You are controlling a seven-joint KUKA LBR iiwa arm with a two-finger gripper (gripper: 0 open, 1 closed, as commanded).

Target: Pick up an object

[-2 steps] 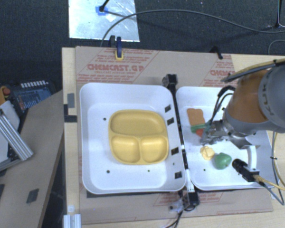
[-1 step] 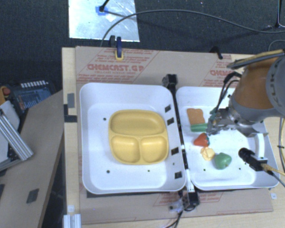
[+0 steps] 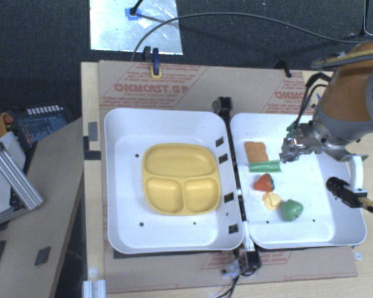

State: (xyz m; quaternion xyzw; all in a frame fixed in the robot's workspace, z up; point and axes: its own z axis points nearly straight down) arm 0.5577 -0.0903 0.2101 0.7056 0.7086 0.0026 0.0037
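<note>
The right bin [image 3: 317, 228] holds several small toy foods in its left half: an orange rectangular piece [image 3: 255, 151], a green stick [image 3: 264, 166], a red and orange piece [image 3: 264, 182], a pale yellow lump [image 3: 271, 200] and a green rounded piece [image 3: 291, 210]. My gripper [image 3: 288, 151] hangs over the right bin, just right of the orange piece and the green stick. Nothing shows between its fingers, and their gap is too small to read.
The left bin [image 3: 121, 185] holds a yellow tray with three compartments [image 3: 180, 177]. A black hinge strip [image 3: 231, 166] runs between the two bins. The bench edge and clutter lie to the left.
</note>
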